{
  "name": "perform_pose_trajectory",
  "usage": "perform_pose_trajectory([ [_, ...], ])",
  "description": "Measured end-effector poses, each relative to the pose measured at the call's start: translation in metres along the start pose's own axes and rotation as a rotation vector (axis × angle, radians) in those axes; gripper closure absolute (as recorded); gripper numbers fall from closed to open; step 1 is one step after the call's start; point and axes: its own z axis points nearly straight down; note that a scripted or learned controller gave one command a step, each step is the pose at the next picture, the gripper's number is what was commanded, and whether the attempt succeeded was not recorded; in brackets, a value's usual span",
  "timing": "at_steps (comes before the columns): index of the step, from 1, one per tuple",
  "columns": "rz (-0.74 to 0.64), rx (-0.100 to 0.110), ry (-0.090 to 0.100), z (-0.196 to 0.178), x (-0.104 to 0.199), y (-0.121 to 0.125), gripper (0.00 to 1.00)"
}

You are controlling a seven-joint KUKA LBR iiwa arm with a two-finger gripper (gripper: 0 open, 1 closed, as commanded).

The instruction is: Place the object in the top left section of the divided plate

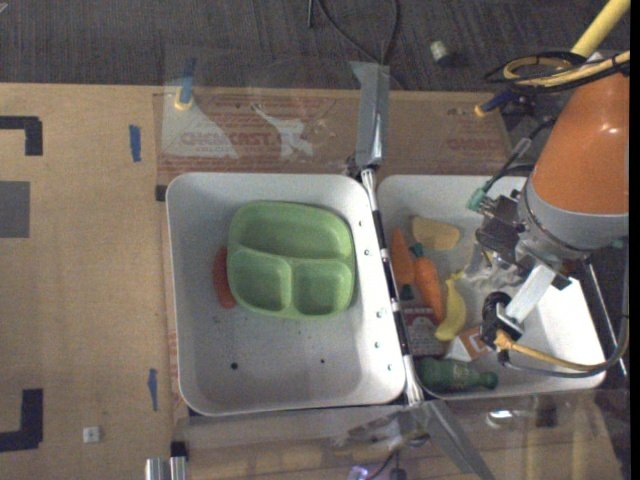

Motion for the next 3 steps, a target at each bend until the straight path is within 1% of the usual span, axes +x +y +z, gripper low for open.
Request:
perform_pose_trajectory([
  [1,-0.159,-0.003,0.0,0.015,0.082,0.042,1.0],
  [2,-0.255,0.0,0.0,0.07,0.116,0.038,1.0],
  [3,-0.293,-0.001,0.0,0.064,0.018,0.037,1.0],
])
